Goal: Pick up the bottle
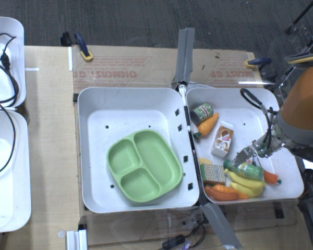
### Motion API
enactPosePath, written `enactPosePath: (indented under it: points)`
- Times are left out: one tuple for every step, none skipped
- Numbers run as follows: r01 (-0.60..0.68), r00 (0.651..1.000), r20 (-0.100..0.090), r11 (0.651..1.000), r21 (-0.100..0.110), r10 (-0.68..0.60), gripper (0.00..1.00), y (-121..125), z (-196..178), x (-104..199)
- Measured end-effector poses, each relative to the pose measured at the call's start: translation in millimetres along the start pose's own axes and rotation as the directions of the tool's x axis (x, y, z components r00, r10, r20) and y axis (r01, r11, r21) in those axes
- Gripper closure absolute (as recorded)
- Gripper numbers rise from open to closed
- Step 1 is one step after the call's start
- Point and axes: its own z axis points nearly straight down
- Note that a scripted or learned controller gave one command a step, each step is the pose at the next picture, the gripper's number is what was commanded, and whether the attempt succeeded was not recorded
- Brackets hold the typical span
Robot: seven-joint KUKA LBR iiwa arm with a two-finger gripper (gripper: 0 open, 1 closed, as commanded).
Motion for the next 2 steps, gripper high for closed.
enactPosePath:
  points:
    - [0.067, 0.998, 0.003, 0.998, -0.002, -0.067, 0.00, -1.3, -55.2, -3.7]
    - [0.017, 1.000, 0.002, 1.000, -0.001, -0.017, 0.00, 3.6, 80.0, -3.0]
